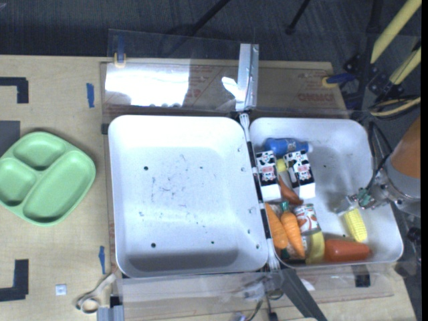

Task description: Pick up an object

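Fingers of our gripper point(361, 198), state unclear, hover just above the corn cob point(356, 226); we judge descent comes next.

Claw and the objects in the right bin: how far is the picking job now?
Nothing looks picked yet. All the objects lie in the right bin: milk cartons, carrots, corn cob, red sausage. In hand: the claw sits low at the bin's right side, just above the corn, holding nothing visible. Left: grasp one object and lift it.
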Controlling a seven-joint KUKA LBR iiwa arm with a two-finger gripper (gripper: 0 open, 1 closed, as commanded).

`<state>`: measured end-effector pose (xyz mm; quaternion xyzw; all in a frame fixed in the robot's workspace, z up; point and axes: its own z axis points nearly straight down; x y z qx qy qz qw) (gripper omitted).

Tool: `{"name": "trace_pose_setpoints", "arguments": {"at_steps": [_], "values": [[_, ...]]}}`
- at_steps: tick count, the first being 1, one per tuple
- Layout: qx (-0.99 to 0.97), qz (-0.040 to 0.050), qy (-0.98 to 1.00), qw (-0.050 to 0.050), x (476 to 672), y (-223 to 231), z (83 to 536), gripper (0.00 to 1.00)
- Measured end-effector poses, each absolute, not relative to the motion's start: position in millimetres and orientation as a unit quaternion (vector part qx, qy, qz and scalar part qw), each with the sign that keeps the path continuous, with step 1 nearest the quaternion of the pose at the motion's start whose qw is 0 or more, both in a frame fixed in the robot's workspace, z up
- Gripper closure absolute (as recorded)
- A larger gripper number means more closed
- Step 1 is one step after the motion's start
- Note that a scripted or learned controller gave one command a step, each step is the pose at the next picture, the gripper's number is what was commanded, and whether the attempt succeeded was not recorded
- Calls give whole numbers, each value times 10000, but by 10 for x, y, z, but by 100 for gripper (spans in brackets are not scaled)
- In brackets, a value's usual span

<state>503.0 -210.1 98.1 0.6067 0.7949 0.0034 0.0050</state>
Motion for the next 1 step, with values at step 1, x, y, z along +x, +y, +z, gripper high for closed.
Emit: {"name": "trace_pose_setpoints", "arguments": {"at_steps": [1], "values": [[6361, 4, 7716, 1, 5050, -1064, 1872, 100]]}}
